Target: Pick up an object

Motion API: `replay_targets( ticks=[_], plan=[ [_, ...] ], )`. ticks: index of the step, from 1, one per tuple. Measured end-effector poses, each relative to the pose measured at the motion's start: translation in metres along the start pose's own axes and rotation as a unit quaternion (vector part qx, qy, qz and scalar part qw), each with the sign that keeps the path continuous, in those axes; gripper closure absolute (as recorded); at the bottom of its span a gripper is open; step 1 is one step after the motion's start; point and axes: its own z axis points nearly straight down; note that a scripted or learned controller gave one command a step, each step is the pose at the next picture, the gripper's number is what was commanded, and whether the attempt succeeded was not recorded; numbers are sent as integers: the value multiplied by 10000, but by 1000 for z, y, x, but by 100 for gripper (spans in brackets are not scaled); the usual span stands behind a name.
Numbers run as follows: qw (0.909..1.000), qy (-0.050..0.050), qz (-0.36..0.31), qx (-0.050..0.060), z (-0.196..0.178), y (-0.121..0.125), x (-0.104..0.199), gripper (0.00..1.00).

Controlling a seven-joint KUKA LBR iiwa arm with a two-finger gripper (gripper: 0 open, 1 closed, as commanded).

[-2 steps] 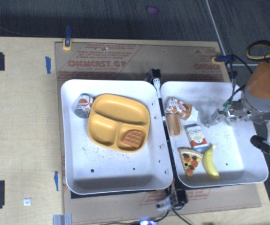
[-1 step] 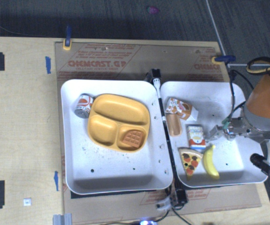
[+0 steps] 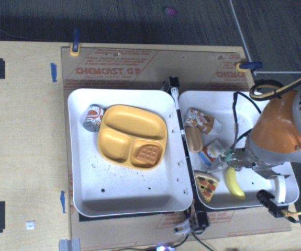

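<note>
Pale wood surface (image 3: 24,140), two white bins. The fingers (image 3: 227,160) hang low over the right bin (image 3: 255,101); their spread I cannot tell. The banana (image 3: 235,183) lies just below them: still approaching, descent and closing remain.

A yellow tray (image 3: 132,136) lies in a white bin (image 3: 82,182); a yellow banana (image 3: 234,183) lies in the other.

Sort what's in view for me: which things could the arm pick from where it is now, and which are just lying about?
In play, right bin under the gripper:
- banana
- pizza slice toy
- hot dog toy
- small packets

Lying about, left bin:
- yellow divided tray
- can
</note>
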Motion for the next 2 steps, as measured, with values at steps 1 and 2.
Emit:
replay_targets(
  ticks=[1,2],
  plan=[
    [10000,-58,27,-46,-11,2,-5,100],
    [10000,33,-7,78,-95,25,56,100]
  ],
)
